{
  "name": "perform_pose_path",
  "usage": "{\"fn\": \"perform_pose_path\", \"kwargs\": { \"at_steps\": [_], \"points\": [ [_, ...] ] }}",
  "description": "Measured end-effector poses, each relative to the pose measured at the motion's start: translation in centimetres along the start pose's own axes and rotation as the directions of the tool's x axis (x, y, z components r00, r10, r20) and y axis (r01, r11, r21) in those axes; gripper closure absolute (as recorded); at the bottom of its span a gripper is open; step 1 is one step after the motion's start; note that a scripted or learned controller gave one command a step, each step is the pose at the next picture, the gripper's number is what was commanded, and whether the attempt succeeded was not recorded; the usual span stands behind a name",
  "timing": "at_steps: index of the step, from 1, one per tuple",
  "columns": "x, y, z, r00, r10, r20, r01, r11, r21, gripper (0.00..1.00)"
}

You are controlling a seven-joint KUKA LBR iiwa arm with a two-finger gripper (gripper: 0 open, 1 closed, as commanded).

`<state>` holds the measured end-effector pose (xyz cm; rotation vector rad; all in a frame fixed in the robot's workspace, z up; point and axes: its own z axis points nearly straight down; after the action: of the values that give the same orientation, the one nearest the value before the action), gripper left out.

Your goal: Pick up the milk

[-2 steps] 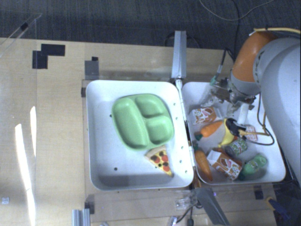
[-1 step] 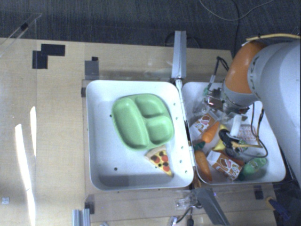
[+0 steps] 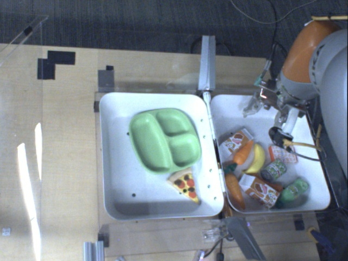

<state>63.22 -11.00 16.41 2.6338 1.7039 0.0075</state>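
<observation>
**Gripper [image 3: 254, 105] short of the milk**

It hovers by the right bin's [image 3: 228, 105] far edge with nothing visible in its hold; how open it is I cannot tell. The milk [image 3: 235, 142], seemingly the carton against the bin's left edge, lies nearward and slightly left of it, its long axis slanted.

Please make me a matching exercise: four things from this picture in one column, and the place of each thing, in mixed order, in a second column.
Things:
1. plate
2. pizza slice
3. banana
4. gripper

Places:
a. right bin, among other food
b. middle of the left bin
c. over the right bin's far end
d. left bin, just below the plate in the picture

Pairs: 1-b, 2-d, 3-a, 4-c
</observation>
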Motion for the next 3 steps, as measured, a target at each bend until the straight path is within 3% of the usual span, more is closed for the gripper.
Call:
{"fn": "perform_pose_path", "kwargs": {
  "at_steps": [1,2,3],
  "points": [
    [0.1,-6.1,6.3,0.997,-0.072,-0.004,0.072,0.997,-0.002,0.00],
    [1.1,-9.9,-2.2,0.993,0.118,0.000,-0.118,0.993,0.002,0.00],
    [-2.7,-11.8,2.7,0.998,-0.059,0.000,0.059,0.998,0.004,0.00]
  ]
}}
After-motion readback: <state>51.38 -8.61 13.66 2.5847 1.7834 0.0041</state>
